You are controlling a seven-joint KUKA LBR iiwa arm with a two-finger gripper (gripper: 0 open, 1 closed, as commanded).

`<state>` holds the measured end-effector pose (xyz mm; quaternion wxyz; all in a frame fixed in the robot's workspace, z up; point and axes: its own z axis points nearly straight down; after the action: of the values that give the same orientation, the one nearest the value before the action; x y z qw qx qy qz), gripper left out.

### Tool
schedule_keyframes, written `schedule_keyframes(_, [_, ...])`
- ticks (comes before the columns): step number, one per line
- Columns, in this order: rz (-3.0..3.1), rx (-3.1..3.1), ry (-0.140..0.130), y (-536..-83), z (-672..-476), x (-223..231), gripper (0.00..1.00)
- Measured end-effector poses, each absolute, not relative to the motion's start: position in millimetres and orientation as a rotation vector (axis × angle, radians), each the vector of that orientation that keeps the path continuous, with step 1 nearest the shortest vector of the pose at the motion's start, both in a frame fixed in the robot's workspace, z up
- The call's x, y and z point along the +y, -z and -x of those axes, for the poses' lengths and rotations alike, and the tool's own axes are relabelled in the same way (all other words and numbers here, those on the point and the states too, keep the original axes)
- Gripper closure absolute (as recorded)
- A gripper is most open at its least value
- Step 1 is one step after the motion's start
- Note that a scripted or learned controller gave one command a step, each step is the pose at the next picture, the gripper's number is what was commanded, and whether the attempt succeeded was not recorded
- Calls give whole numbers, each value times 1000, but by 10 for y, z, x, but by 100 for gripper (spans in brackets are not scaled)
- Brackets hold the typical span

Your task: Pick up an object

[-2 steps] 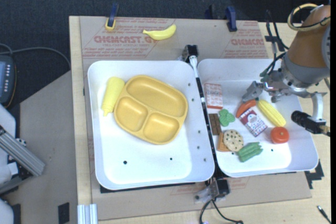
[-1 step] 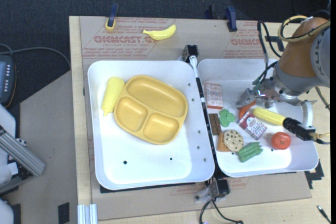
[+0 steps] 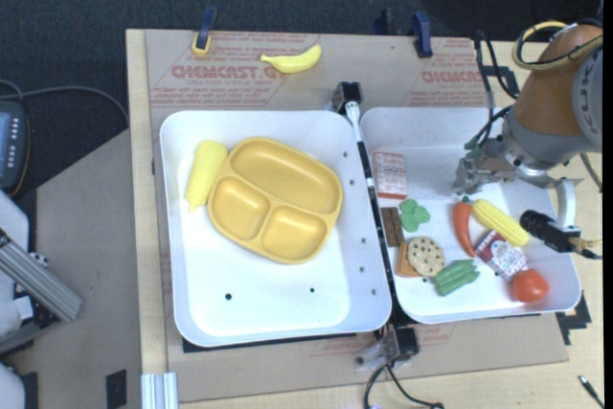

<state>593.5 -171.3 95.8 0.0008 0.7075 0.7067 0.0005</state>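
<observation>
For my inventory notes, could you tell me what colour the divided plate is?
Yellow; the divided plate shows best in the camera view.

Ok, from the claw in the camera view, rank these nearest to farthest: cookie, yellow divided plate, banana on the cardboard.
1. Cookie, in the right bin below-left of the claw.
2. Yellow divided plate, in the left bin.
3. Banana, on the cardboard beyond the left bin, about as far as the plate; too close to call.

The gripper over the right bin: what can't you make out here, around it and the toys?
- Gripper: fingers too small and dark to read, camera view.
- Arm: cut off by the right edge.
- Red-and-white packet: print too small to read.
- Brown bar: partly hidden under the green toy.
</observation>
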Motion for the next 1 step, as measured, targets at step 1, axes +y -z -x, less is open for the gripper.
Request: schedule_keyframes(1, [-2219,2216,-4,-1431,-5864,-1721,100])
